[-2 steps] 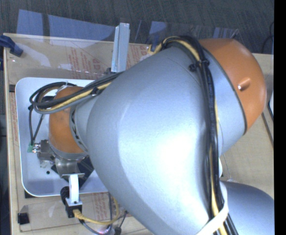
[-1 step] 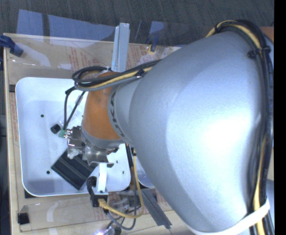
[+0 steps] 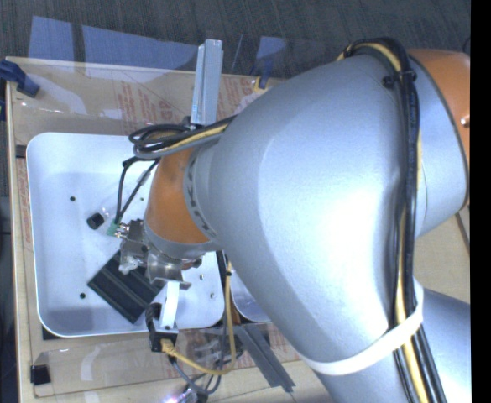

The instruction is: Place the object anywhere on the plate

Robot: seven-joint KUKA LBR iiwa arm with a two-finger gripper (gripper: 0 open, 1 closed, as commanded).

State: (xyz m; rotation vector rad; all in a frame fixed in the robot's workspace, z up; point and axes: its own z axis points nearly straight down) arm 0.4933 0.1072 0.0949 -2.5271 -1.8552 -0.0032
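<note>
A small dark object (image 3: 96, 220) lies on the floor of the left white bin (image 3: 52, 183), near its middle. My gripper (image 3: 115, 290) is a black block low over the same bin's near part, just below and to the right of the object and apart from it. The grey arm with its orange band (image 3: 174, 212) covers the wrist from above.
The arm's big grey body (image 3: 329, 208) hides most of the right bin; a sliver of its white rim (image 3: 247, 307) peeks out under it. Cables (image 3: 157, 137) loop above the wrist. A metal post (image 3: 206, 82) stands behind the left bin.
</note>
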